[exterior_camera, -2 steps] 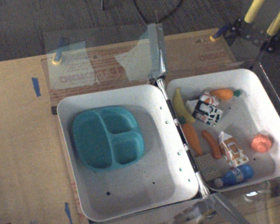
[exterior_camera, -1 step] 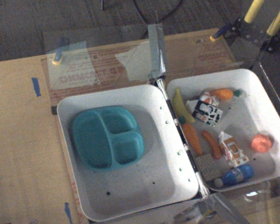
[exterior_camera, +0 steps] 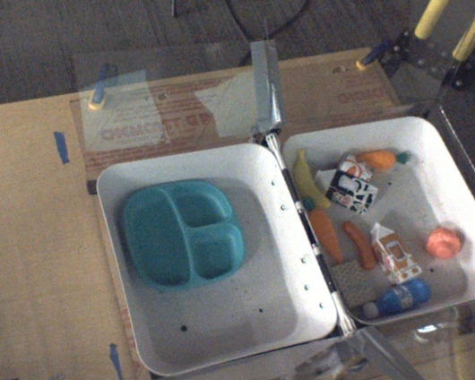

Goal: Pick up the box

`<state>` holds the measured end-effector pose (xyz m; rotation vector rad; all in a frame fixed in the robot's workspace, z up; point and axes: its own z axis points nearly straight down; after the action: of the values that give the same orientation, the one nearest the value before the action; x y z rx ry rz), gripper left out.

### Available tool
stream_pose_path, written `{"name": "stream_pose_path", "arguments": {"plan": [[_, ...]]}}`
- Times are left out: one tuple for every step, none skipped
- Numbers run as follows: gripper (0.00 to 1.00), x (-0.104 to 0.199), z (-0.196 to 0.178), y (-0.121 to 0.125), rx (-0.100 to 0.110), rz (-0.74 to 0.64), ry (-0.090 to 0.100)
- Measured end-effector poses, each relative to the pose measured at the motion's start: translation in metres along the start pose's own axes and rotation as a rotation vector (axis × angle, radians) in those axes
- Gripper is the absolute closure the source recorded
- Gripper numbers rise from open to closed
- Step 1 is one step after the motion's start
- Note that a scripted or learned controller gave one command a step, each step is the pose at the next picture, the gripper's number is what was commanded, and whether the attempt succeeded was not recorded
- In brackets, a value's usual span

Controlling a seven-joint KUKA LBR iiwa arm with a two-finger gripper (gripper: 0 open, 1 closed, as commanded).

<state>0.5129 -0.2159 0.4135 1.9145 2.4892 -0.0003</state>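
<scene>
Judging from how everything lies untouched, the pick has not yet begun. I cannot tell whether the end effector is open or closed, so the step in hand looks like the approach from the right of the frame.

The right bin (exterior_camera: 465, 190) holds the clutter. The box (exterior_camera: 353, 189), black and white and lying at a tilt, sits in the upper middle of that bin. A banana (exterior_camera: 307, 183) lies just to its left along the bin's wall, and a carrot (exterior_camera: 378, 160) lies close by at its upper right. Below it is a second carrot (exterior_camera: 325, 234), with a shorter orange piece (exterior_camera: 359, 245) just beside that. A white and orange carton (exterior_camera: 395, 255) lies lower in the bin and could also pass for a box, so the program must settle which one it means. A round orange thing (exterior_camera: 444, 242) sits toward the right wall, and a blue bottle (exterior_camera: 402, 297) lies along the bottom edge next to a grey pad (exterior_camera: 354, 280).

The next move, I'd say, calls for coming down over the box with the grip lined up across its narrow sides. It needs to stay clear of the banana and the upper carrot crowding it.

The left bin (exterior_camera: 154, 336) holds a teal divided plate (exterior_camera: 183, 232) in its upper half. Both bins rest on the bench (exterior_camera: 33, 266).
</scene>
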Motion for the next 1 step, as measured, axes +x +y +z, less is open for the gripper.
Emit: {"name": "stream_pose_path", "arguments": {"plan": [[0.00, -0.0001, -0.0001, -0.0001, 0.000, 0.000, 0.000]]}}
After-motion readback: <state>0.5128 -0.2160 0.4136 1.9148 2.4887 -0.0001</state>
